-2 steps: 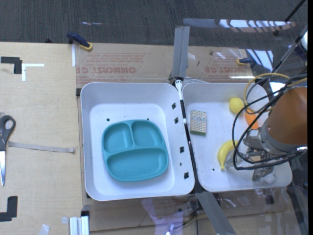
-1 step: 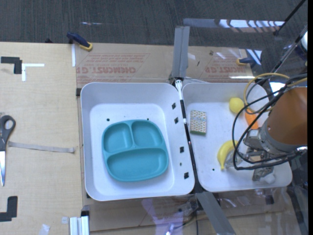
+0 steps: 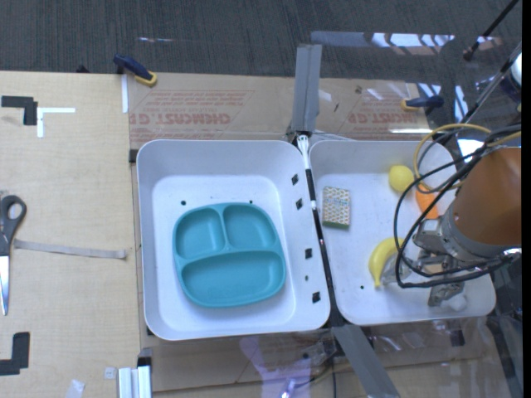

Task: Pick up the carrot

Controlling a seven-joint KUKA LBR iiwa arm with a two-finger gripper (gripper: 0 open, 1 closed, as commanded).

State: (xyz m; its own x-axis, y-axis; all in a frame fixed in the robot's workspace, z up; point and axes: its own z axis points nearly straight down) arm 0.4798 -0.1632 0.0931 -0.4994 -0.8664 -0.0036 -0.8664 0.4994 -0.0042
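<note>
Arm (image 3: 489, 201) low over right bin (image 3: 353, 301), cables covering gripper (image 3: 438, 272) so grip state unreadable; carrot (image 3: 428, 202) mostly hidden under wrist, lemon (image 3: 401, 178) and banana (image 3: 381, 261) near; risk: grabbing the wrong fruit.

A pale wooden bench (image 3: 66, 172) carries two white bins side by side: the left bin (image 3: 149, 239), the right bin (image 3: 357, 301). Scissors (image 3: 8, 239) lie at its left edge, cardboard (image 3: 207, 110) along the far side.
</note>
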